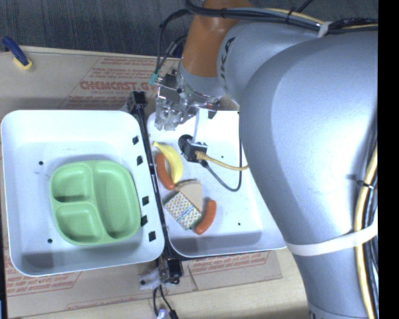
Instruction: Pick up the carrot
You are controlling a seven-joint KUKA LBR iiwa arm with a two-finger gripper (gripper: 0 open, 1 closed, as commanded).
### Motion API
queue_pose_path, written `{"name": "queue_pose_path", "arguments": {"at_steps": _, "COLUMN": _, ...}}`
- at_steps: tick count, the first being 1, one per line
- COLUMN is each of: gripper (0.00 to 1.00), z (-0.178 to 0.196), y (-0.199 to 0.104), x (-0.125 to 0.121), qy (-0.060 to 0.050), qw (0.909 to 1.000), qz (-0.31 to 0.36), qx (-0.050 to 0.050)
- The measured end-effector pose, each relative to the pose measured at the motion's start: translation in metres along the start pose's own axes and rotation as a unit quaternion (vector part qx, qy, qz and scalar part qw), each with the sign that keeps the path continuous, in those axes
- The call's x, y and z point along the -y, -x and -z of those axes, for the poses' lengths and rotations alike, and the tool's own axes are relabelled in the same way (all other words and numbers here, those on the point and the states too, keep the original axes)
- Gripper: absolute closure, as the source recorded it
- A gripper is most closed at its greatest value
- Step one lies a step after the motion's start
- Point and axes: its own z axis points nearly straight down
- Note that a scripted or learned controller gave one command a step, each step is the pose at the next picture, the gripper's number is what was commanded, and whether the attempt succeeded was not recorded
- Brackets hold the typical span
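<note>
Carrot (pixel 163 169) looked light, stiff, slick; we judged its bare middle graspable beside the banana (pixel 171 161). Jaws: we couldn't tell.

The carrot (pixel 162 169) lies tight against the right bin's left wall (pixel 153 171), touching the banana (pixel 171 161). A wrapped sandwich (pixel 185 206) and sausage (pixel 205 216) crowd just below; the arm (pixel 299 111) covers the bin's right side.
</note>
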Motion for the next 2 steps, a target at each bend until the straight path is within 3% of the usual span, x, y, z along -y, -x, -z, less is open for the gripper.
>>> {"name": "queue_pose_path", "arguments": {"at_steps": 1, "gripper": 1.00, "z": 0.031, "y": 0.082, "x": 0.107, "qy": 0.001, "qw": 0.9986, "qz": -0.052, "qx": 0.000}}
{"name": "queue_pose_path", "arguments": {"at_steps": 2, "gripper": 1.00, "z": 0.015, "y": 0.122, "x": 0.141, "qy": 0.000, "qw": 0.9957, "qz": -0.092, "qx": 0.000}}
